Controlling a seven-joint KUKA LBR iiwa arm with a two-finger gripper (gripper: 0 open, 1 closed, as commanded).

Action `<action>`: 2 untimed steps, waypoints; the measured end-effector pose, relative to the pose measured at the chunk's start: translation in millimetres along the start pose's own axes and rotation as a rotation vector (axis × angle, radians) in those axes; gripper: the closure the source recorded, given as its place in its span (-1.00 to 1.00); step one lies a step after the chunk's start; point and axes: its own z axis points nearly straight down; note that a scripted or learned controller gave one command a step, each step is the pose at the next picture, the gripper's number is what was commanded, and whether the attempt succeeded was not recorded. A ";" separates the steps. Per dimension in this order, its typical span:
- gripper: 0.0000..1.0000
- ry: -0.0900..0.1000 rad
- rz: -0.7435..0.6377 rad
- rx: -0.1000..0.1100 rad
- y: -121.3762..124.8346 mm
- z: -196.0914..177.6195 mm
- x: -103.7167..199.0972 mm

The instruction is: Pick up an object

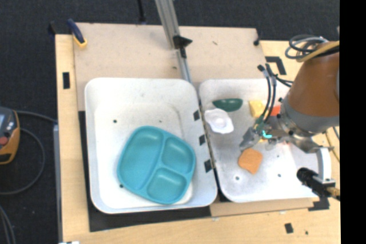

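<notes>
Right bin (229, 191): claw (252, 140) low over the floor of the bin, reaching in from the right. It sits just above an orange piece (250, 160), close to its upper edge; contact not clear from this angle. Cannot tell whether the claw is spread or pressed together, as the tips are small and dark against clutter.

Other things in the same bin: dark green bowl-like item (228, 104) near the top, white cup-like item (219, 121) just below it, yellow piece (257, 107) beside the arm's cables.

Left bin (97, 94): teal divided plate (156, 164), well apart from the claw.

Progress, as a judgement: approach stage. Nothing visibly lifted; every item lies on a bin floor. The orange piece looks like the likeliest target given how near it is. Left to do: close on it, raise it clear of the bin.
</notes>
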 end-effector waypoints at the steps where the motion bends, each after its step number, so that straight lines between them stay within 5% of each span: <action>1: -1.00 0.000 0.000 -0.002 0.5 -0.6 -0.1; 2: -1.00 0.001 0.001 0.004 6.2 44.7 3.9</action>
